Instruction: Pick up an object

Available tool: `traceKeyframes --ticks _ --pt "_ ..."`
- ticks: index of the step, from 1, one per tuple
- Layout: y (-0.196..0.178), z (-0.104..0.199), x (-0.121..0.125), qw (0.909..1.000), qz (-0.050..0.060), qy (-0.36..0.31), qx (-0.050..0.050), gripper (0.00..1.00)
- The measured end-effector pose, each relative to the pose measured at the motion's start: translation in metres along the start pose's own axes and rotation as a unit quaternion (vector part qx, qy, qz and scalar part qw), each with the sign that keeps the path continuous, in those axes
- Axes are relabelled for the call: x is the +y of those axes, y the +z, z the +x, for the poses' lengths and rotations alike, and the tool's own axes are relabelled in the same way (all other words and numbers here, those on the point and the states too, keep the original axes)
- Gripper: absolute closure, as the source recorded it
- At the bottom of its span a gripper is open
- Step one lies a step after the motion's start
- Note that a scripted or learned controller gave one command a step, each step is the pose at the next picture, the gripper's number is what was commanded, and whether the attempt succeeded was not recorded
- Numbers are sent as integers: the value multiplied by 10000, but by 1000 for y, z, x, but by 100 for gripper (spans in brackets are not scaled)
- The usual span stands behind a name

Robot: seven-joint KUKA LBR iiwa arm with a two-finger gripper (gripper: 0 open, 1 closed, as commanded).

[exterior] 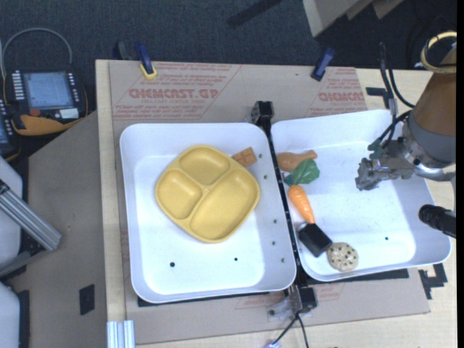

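1. The carrot [301,204] lies left of the gripper [368,174], slightly nearer the camera, apart (right bin [406,245]).
2. The gripper's state cannot be told.
3. The arm [435,114] reaches in from the right, wrist lowered.

We see the gripper [368,174] over bare floor of the right bin [377,223]. To its left, the green toy [303,171], carrot [301,203], black block [314,238] and cookie [342,256] crowd the dividing wall, blocking passage.
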State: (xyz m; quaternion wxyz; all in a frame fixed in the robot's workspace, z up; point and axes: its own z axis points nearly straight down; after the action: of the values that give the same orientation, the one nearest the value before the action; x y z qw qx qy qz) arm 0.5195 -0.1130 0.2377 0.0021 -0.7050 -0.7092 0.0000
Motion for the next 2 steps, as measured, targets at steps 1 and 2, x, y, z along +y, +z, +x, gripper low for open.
traceKeyframes --ticks 1,2 --pt "-6 58 -2 10000 -6 -2 -3 100" --pt "-9 105 -6 10000 -3 22 -7 100"
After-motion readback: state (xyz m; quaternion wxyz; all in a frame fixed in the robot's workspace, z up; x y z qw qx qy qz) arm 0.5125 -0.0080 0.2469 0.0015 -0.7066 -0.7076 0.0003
